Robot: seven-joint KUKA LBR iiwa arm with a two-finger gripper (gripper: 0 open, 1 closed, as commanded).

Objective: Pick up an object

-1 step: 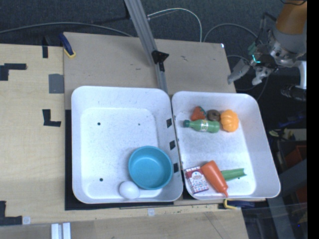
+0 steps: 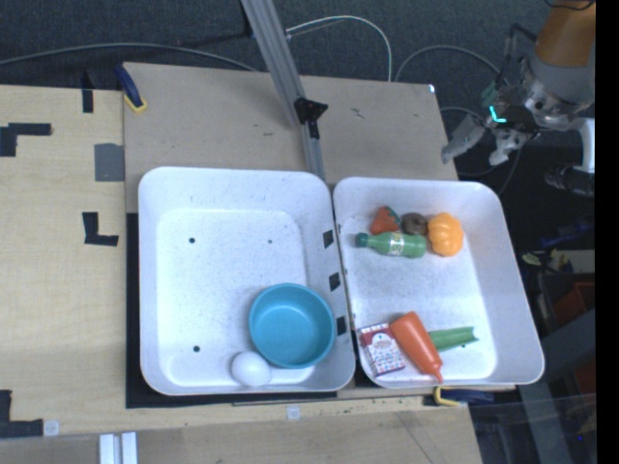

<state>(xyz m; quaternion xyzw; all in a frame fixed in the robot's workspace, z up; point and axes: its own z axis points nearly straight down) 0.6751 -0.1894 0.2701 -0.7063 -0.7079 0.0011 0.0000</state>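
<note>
My gripper hangs beyond the far right corner of the right bin, outside its rim, open with nothing between its fingers. In that bin's far part lie a green bottle on its side, an orange round fruit, a small brown ring and a red piece. Near its front lie an orange carrot with a green top and a small red box. The left bin holds a blue bowl and a white ball at its front.
A grey slanted pole runs down from the top to the gap between the bins. Cables loop on the bench behind the bins. The arm's orange band sits at the top right.
</note>
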